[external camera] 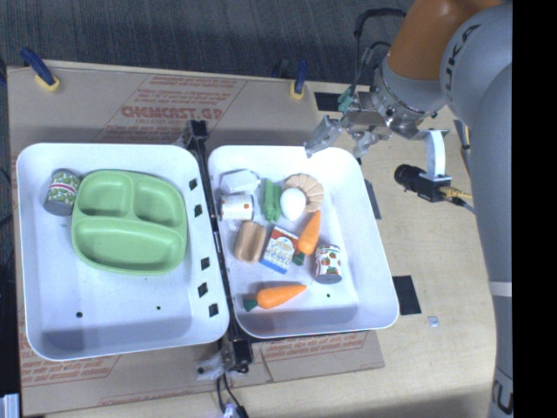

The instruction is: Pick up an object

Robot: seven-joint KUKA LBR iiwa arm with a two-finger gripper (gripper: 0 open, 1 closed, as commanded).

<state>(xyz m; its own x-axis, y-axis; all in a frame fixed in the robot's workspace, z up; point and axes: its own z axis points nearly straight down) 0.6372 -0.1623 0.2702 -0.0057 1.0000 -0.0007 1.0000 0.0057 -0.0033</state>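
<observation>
1. Red block lettering, apparently "CHEMCAST GP", is printed on the brown cardboard sheet (174, 103) at 12 o'clock of the left bin (35, 320); it is blurred.
2. Smaller red print around it is too small to be read.
3. Labels on the small carton (279, 251) and can (328, 263) cannot be read.

You see two carrots (281, 295) in the right bin (370, 251); one lies flat near the front; the other (308, 232) leans beside a white egg (292, 203).
</observation>
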